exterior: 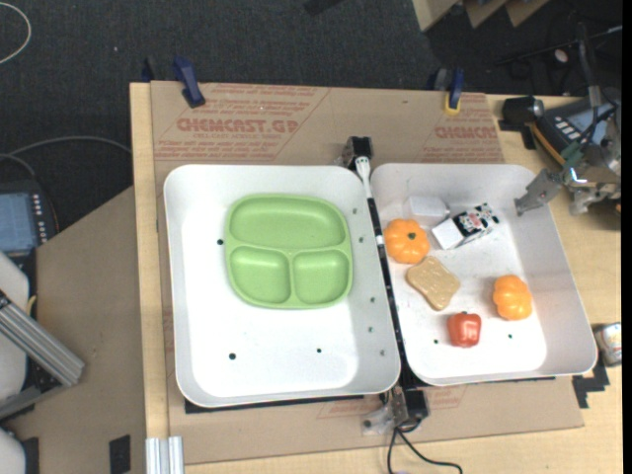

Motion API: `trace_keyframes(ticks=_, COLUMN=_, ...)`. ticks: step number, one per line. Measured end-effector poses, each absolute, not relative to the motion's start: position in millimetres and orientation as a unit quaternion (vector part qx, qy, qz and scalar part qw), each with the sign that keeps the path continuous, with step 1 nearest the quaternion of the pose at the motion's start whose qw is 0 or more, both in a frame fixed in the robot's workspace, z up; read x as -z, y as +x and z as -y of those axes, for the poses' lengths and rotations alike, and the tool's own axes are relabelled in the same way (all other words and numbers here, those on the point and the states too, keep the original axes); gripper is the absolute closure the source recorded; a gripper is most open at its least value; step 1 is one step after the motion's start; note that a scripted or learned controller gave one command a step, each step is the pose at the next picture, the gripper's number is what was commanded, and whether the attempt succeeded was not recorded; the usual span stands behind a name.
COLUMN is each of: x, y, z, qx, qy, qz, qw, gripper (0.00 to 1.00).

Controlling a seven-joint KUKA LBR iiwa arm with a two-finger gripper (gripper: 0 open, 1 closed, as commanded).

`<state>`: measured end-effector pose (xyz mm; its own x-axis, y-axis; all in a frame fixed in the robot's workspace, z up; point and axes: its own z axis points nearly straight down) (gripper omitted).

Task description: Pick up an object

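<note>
Objects for picking are seen in the right bin (553, 294): a small orange pumpkin (406, 241) close to the bin's left wall, a slice of toast (434, 283) just below and touching or nearly touching it, a red pepper-like piece (464, 329) lower down, and an orange fruit (512, 297) to the right of the toast. A small black-and-white item (468, 225) lies tilted near the top of the bin, beside a pale flat patch. The left bin (197, 354) is occupied by a green divided plate (289, 250), set towards its upper half. Both bins rest side by side on the cardboard-covered surface (247, 117). The hand (538, 194) is seen at the right bin's upper right rim, well apart from every object; whether it is wide or narrow cannot be told, and nothing is seen held in it
</note>
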<state>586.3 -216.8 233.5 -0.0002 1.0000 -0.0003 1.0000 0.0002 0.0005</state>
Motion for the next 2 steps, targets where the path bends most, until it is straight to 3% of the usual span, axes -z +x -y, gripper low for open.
trace_keyframes(ticks=1, x=-85, y=512.9, z=218, qx=0.0008, qy=0.707, qz=-0.707, qw=-0.01, gripper=0.0)
trace_keyframes(ticks=2, x=-257, y=493.3, z=226, qx=-0.0032, qy=0.707, qz=-0.707, qw=0.009, gripper=0.0)
